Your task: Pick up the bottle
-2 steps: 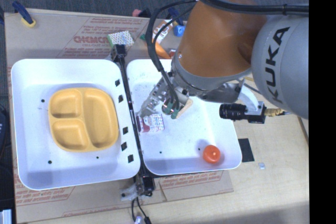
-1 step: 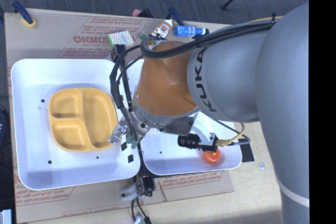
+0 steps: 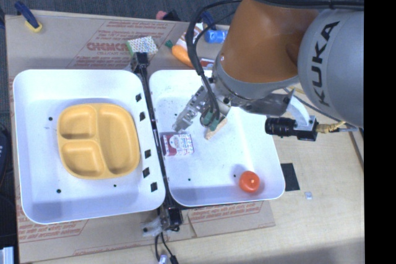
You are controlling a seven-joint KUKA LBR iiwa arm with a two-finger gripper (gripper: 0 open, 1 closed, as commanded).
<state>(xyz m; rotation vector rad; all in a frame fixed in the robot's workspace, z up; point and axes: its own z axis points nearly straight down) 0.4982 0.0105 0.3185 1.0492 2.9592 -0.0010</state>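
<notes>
A small bottle (image 3: 177, 144) with a red and white label lies flat in the right bin (image 3: 266, 151), close to its left wall. My gripper (image 3: 200, 120) hangs just above and to the right of it, over the middle of the bin. It is open, and nothing shows between its fingers (image 3: 187, 114). The grey and orange arm (image 3: 266, 34) covers the bin's far right corner.
An orange round object (image 3: 249, 181) sits near the right bin's front right corner. A yellow divided plate (image 3: 98, 139) lies in the left bin (image 3: 31, 195). Small items, among them an orange piece (image 3: 181, 54), lie on the cardboard behind the bins.
</notes>
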